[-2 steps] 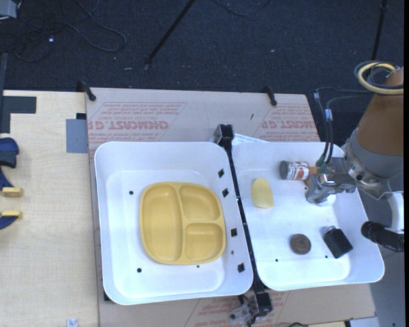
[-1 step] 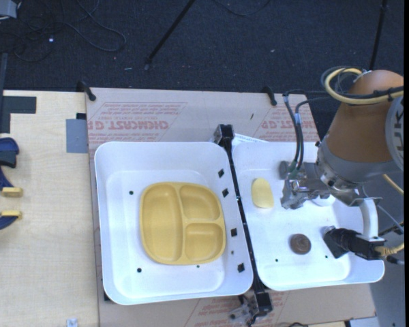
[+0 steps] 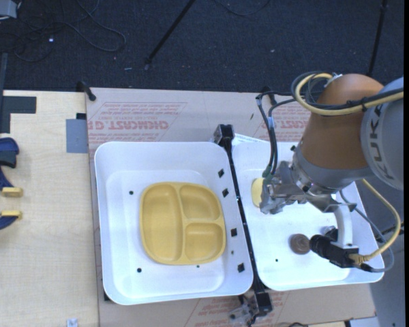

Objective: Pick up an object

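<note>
Disc [image 3: 300, 244], small, round and brown, lay flat on the floor of the right bin [image 3: 286, 278], near that bin's front edge and well apart from the divider [image 3: 235, 210] between the bins. Gripper [image 3: 276, 199] hung over the same bin, farther back than the disc and closer to the divider, with a pale yellow object [image 3: 257, 191] just beside it; finger spread could not be made out under the wrist. Disc looked light, stiff and low, probably smooth, so likely to slip from a shallow pinch; best taken across its rim with fingers pressed to the floor. Tray [image 3: 183, 223], yellow with three compartments, sat in the left bin [image 3: 116, 162], across the divider from the disc; broad, rigid plastic, only its raised rim offered a hold.
</note>
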{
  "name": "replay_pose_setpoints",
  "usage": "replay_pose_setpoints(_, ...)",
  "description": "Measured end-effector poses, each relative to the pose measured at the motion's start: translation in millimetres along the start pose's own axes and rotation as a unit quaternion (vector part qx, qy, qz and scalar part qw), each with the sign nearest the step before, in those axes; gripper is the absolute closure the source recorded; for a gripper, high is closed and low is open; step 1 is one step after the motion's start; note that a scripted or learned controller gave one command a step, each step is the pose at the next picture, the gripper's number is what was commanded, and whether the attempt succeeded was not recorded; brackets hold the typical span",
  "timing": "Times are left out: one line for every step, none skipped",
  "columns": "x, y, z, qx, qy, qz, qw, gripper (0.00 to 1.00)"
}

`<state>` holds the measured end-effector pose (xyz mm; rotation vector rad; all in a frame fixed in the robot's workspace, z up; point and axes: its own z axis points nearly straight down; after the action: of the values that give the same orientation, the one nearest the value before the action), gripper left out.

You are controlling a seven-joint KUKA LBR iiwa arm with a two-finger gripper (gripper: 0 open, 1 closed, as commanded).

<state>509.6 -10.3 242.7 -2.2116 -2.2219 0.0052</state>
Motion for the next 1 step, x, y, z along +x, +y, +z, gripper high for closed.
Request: replay_pose_setpoints(54.6,4.9,-0.4,-0.001,-0.001,0.0,1.0,1.0)
